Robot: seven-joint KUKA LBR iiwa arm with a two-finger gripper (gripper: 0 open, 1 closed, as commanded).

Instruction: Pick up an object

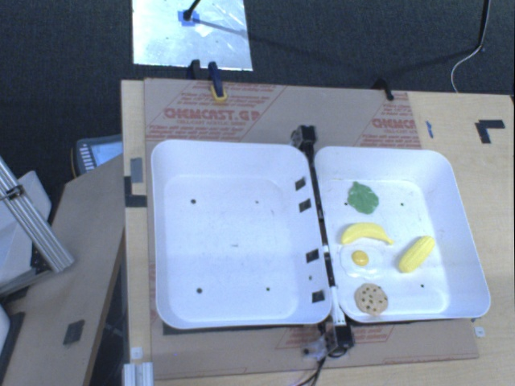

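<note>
Inspector: Left bin (233,232), white and shallow, carries nothing to pick. Right bin (463,240) holds all five candidates.

Operator: Which are they?

Inspector: Near the bin's left wall sit a green leafy piece (362,197), a banana (366,233), a fried egg (360,258) touching the banana's underside, and a cookie (371,298) by the front rim. The corn cob (416,253) lies furthest right, apart from the others.

Operator: End effector state?

Inspector: I cannot tell its opening, so I cannot give positions relative to it either.

Operator: How will they handle?

Inspector: They look like light, stiff toy food and probably smooth. The egg and cookie lie flat and offer little to pinch. The corn looks the best choice; take it across its short width.

Operator: Clearance?

Inspector: There is bare floor all round the corn, and the right wall is well apart. The cookie crowds the rim. The table (451,119) beyond the bins is open.
</note>
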